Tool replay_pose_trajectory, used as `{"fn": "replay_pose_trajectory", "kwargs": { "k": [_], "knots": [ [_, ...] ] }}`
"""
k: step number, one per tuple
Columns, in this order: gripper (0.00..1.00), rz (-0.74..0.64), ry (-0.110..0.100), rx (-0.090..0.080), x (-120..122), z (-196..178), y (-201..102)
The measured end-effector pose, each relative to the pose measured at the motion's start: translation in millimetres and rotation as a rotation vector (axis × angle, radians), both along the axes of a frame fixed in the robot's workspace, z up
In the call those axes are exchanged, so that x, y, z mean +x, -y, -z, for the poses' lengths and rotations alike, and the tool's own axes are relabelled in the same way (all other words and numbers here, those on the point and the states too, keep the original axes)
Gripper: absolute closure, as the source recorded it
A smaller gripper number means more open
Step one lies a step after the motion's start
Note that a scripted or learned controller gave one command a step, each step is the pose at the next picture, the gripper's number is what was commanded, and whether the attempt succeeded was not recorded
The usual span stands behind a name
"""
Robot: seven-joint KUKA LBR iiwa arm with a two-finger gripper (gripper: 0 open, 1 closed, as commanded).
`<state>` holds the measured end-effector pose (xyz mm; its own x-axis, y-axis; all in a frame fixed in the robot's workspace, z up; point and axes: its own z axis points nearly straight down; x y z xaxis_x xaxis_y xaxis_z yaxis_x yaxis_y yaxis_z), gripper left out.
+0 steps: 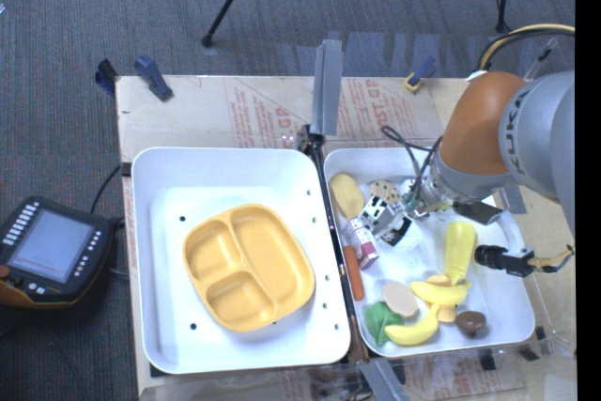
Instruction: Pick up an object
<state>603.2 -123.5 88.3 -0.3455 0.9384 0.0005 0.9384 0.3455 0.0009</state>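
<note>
Camera view is showing the grey arm (507,141) reaching in over the right bin (521,296), its gripper (392,213) hanging low near that bin's far-left part. Whether the gripper is released or clenched cannot be told — the tip is a small black-and-white tangle, and nothing is plainly sitting in it.

Just beside the gripper, toward the bin's far-left corner, a pale yellow rounded piece (346,194) is lying. A small pink-and-white can (362,242) is resting just under the gripper, by the bin's left wall, and an orange carrot-like stick (354,272) is lying along that wall. The arm's wrist is covering the bin's far-right corner, so what sits there is hidden.

Toward the near edge a green leafy toy (377,321) is sitting with a beige round slice (399,299) on top of it, and two bananas (427,310) are lying beside those. A tall yellow piece (459,249) is standing in the middle right — a small brown object (471,323) is sitting near the near-right corner.

The left bin (155,202) is holding a yellow divided tray (248,267), lying flat at its middle.
</note>
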Motion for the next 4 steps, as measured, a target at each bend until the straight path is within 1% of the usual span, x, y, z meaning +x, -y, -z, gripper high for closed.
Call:
{"fn": "replay_pose_trajectory", "kwargs": {
  "k": [1,2,3,4],
  "knots": [
    [0.00,-0.033,-0.024,0.006,31.7,2.6,14.3],
    [0.00,0.341,-0.003,0.001,24.6,0.2,-37.0],
    [1.00,0.338,-0.009,0.002,23.7,-9.6,-37.8],
    [1.00,0.261,-0.001,-0.001,25.3,-22.1,-25.3]
  ]
}}
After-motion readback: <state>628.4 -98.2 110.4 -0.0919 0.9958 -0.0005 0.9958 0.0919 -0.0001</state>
